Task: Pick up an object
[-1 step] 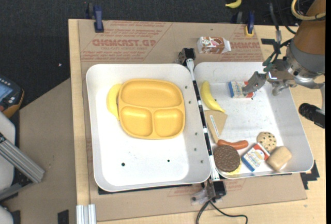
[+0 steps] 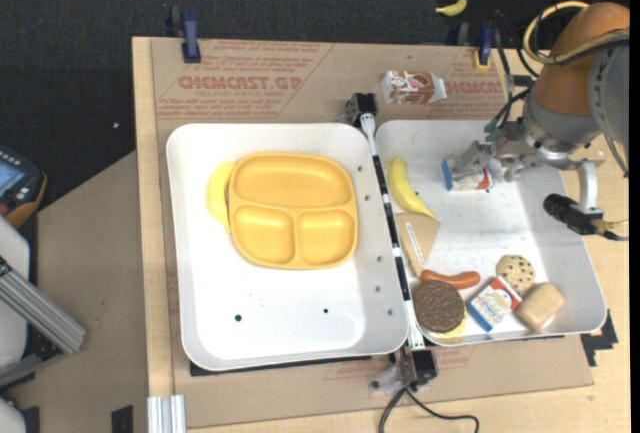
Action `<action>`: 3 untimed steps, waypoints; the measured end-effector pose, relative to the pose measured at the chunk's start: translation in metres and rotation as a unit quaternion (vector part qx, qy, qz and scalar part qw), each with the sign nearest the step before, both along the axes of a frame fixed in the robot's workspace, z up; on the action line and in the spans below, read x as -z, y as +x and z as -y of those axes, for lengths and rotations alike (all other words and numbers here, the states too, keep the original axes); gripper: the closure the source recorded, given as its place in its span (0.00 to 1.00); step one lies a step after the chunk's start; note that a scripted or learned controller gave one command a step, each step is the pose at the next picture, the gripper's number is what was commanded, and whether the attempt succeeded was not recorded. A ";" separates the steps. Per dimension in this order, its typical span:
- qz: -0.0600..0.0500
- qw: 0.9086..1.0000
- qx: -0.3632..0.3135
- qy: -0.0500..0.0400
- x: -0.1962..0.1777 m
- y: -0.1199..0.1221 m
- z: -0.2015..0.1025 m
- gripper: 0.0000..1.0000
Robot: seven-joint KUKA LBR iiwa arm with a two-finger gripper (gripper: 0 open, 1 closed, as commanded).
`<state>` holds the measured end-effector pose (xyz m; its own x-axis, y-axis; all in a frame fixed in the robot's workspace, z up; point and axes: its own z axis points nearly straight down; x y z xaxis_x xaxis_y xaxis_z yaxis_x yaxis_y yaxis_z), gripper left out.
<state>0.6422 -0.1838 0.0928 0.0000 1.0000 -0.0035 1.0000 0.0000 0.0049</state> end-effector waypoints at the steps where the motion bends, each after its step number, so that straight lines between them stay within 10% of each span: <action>1: 0.001 1.000 -0.001 0.001 0.007 0.027 -0.018 0.00; 2: 0.001 1.000 -0.001 0.000 -0.003 0.026 -0.017 1.00; 3: -0.002 1.000 -0.004 0.004 -0.043 -0.004 -0.097 1.00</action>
